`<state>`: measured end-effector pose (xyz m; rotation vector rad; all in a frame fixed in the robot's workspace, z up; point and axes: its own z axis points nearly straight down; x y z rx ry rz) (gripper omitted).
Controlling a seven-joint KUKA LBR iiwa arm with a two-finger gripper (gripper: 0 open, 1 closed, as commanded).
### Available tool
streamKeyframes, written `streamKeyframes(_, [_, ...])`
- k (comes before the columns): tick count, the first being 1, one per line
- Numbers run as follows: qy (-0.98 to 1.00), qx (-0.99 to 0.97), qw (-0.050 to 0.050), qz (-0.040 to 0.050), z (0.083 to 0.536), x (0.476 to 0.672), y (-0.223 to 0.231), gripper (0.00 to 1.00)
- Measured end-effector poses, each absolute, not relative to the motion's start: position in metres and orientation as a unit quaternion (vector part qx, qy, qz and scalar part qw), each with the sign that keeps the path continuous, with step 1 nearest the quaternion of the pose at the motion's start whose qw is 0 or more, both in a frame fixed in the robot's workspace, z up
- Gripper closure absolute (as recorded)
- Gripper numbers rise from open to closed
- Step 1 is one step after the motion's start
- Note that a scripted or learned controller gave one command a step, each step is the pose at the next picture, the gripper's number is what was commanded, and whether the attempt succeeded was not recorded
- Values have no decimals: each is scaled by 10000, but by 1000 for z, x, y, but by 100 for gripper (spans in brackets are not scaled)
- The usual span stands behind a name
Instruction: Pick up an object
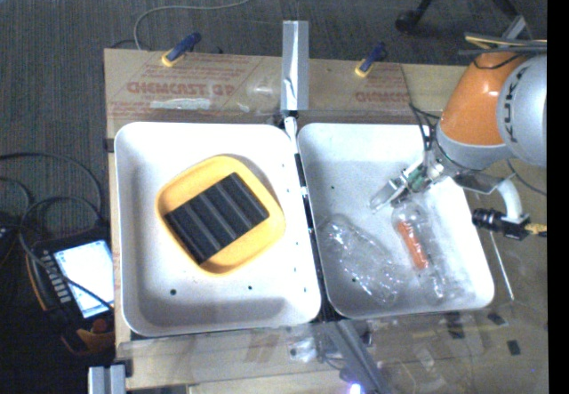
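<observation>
A yellow pad with a black ridged top (220,213) lies tilted in the middle of the left bin (135,161). In the right bin (351,152) a clear plastic bottle with an orange label (416,242) lies along the right side. Crumpled clear plastic (360,261) sits near that bin's front. My gripper (397,191) hangs low over the right bin, just above the upper end of the bottle. Whether it touches the bottle I cannot tell. The grey arm with its orange band (478,108) reaches in from the right.
A brown board (204,85) with two blue-and-yellow clamps (180,49) lies behind the bins. A metal post (294,72) stands at the back between them. A black connector (498,221) juts out at the right bin's right rim. A tablet (82,275) lies on the floor to the left.
</observation>
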<state>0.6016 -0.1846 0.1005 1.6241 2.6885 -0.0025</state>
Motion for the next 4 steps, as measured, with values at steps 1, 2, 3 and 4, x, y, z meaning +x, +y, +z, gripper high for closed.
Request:
streamKeyframes(1, [8356, 5492, 78, 44, 92, 583, -183, 0])
streamKeyframes(2, [8603, 5093, 208, 74, 95, 553, -196, 0])
streamKeyframes(3, [8606, 5088, 211, 96, 104, 555, -194, 100])
streamKeyframes(4, [9110, 4121, 168, 47, 144, 534, -146, 100])
